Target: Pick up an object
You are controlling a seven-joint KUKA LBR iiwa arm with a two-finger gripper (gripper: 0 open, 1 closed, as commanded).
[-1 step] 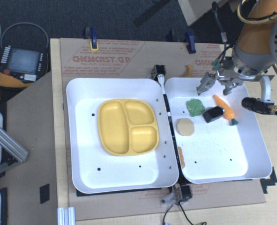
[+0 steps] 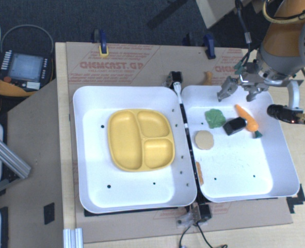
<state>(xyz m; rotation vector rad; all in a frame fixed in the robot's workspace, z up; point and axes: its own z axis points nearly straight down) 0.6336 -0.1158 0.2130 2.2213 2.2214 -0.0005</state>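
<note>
The right bin (image 2: 276, 182) holds a green leafy piece (image 2: 214, 118), an orange carrot (image 2: 245, 117), a small black block (image 2: 235, 126) and a tan round disc (image 2: 204, 140). My gripper (image 2: 239, 92) hangs over the bin's far edge, above and behind the carrot and the green piece. Its two fingers are spread apart, open, with nothing between them.
A yellow divided plate (image 2: 141, 138) lies in the left bin (image 2: 90, 180). The near half of the right bin is bare white floor. A black divider strip (image 2: 183, 123) runs between the bins. Blue clamps (image 2: 103, 39) hold the board at the far edge.
</note>
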